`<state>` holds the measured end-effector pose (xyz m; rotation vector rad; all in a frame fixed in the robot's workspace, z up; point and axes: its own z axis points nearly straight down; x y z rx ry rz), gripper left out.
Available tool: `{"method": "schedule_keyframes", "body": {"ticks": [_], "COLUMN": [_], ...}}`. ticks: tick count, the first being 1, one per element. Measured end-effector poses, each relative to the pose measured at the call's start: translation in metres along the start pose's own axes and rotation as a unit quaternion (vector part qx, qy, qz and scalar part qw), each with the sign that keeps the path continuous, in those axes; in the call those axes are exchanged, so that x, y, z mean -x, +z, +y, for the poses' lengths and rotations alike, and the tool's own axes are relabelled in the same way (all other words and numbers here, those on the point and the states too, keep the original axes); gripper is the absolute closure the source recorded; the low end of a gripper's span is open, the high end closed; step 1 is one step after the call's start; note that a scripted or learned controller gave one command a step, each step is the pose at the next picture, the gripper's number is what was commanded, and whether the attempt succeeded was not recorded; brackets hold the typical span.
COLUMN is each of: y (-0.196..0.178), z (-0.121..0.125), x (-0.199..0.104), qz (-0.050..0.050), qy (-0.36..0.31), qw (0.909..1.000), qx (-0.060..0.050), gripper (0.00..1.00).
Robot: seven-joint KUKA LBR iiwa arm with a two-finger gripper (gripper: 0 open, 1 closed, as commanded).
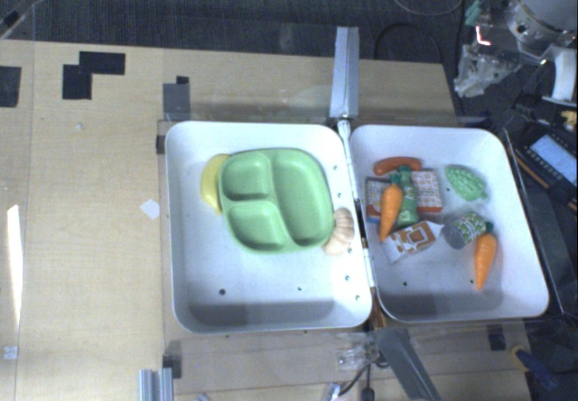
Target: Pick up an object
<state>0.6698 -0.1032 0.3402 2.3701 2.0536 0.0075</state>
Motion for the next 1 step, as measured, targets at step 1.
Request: {"method": "schedule_keyframes", "body": {"ticks": [1], "y": [-0.0128], "z": [0.0013], "x": [-0.0018], "qz": [0.000], "qy": [-0.004], "qw": [1.0000], "qx": [0.003], "gripper": [1.00]}}
